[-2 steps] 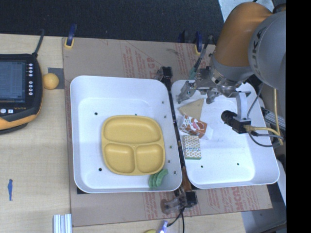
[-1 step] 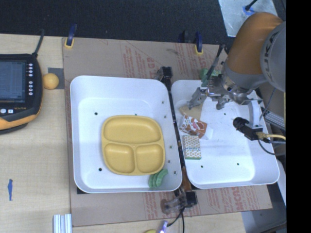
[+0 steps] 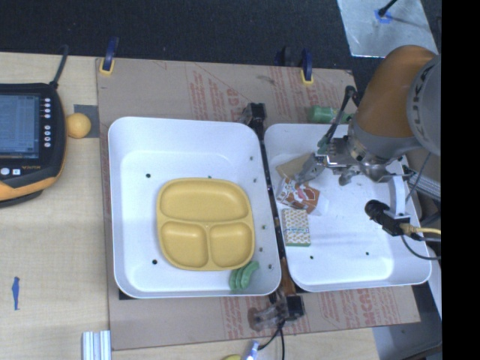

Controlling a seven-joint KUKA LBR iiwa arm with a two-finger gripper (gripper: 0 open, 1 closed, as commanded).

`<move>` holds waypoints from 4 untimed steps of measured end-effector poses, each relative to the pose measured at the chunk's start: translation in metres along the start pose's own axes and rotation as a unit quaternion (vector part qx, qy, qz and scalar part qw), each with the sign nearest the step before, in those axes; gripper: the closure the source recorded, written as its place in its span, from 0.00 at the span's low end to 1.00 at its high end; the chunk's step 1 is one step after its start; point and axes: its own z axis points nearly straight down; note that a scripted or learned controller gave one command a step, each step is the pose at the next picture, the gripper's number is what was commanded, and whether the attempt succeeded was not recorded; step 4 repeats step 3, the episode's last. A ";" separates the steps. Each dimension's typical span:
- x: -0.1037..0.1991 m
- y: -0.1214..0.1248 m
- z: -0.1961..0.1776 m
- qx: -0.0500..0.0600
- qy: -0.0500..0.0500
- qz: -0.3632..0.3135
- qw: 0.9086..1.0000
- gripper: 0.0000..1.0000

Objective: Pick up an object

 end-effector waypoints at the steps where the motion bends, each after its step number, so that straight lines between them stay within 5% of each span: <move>1: -0.003 -0.008 0.047 -0.007 0.002 0.000 1.000 0.00; 2: -0.008 0.055 0.053 -0.009 0.002 -0.001 1.000 0.00; 4: -0.026 0.079 0.052 -0.010 0.001 -0.001 1.000 0.00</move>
